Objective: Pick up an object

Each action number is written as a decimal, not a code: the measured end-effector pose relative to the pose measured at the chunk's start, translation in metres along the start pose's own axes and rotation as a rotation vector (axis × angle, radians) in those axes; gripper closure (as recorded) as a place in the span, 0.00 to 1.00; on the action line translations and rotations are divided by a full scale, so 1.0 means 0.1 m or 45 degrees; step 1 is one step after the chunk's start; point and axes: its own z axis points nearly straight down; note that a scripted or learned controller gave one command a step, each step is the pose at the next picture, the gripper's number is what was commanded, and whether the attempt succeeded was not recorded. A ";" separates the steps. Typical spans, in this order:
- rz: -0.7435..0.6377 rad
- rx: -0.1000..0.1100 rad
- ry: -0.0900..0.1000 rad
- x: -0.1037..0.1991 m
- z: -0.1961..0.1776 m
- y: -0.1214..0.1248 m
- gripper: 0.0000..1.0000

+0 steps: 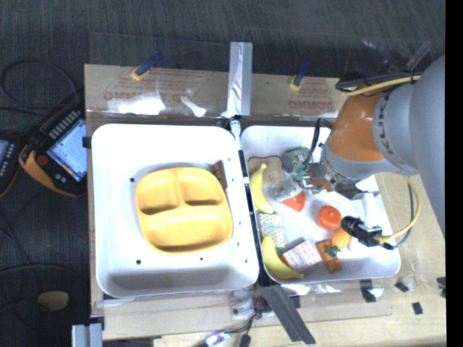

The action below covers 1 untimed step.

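Note:
The right bin [376, 270] holds a pile of small objects. One banana [258, 188] lies along its left wall and a second banana [278, 263] lies at the front left. A red wedge [294, 202], a red tomato [329, 216] and an orange carrot-like piece [338, 241] lie in the middle. A pink and white box [300, 254] and a brown block [332, 264] rest near the front. My gripper [309, 175] hangs low over the bin's back middle, just above the red wedge and beside a greenish object [295, 157].
The left bin [116, 266] holds a yellow compartment plate [184, 208], with a small brown piece [218, 172] at its right wall. A checked packet [271, 226] lies between the bananas. A black cable with a connector [362, 230] loops over the right bin. A handheld pendant [61, 154] lies left of the bench.

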 end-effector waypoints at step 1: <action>0.058 0.024 0.001 0.78 -1.09 0.35 1.00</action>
